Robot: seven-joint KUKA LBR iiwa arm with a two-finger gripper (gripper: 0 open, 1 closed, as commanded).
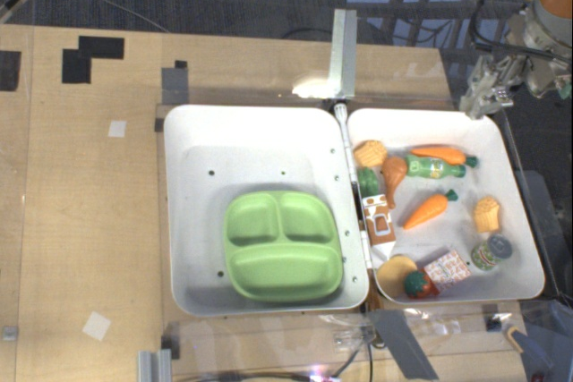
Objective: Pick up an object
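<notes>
The right bin (510,183) holds several toy foods: an orange carrot (425,210), a green bottle (436,166), a yellow pastry (370,153), a cone (394,175), a small yellow cake (487,214), a tin can (491,251) and a pink box (446,267). A brown-and-white carton (379,223) lies against the divider. My gripper (482,100) hangs above the bin's far right corner, outside the rim and apart from every object, with nothing seen in it.
The left bin (206,148) bears a green divided plate (284,244) toward its front. A metal post (344,54) stands behind the join of the two bins. A yellow round piece (397,267) and a red-green toy (417,284) sit at the right bin's front.
</notes>
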